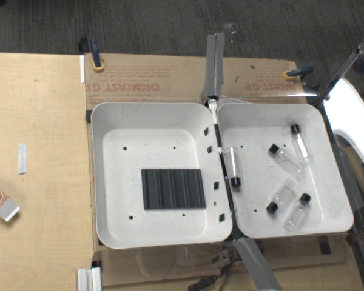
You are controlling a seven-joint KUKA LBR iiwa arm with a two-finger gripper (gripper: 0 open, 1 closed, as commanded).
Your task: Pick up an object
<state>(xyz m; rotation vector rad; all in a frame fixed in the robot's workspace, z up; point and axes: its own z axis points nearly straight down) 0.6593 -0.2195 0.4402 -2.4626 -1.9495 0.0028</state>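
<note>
Writing first: the cardboard (188, 80) beyond the mat (173, 188) carries red print in two lines, upside down from where you look; the letters are too faint to read with any certainty. You will find no label on the mat itself, a black ribbed rectangle lying flat on the floor of the left bin (109, 162).

The things to pick are five clear vials with black caps, all to the right of the mat in the right bin (327, 162); the nearest vial (233, 165) lies along the wall just beside the seam between the bins, cap towards you. Farther right of the mat lie two vials close together (298, 143) (283, 156), and nearer you another pair (281, 199) (298, 212); their glass blends into the white floor, so you can only judge their outlines roughly.

Left of the mat, on the bare bench (36, 102), sits a small grey strip (22, 159); a red-and-white packet (0, 203) is cut off by the frame edge, its print unreadable. Two clamps (94, 56) (297, 73) pin the cardboard's far corners. Far right of the mat a white shape (352, 111) is cut off and hard to name. You cannot tell the gripper's state here.
</note>
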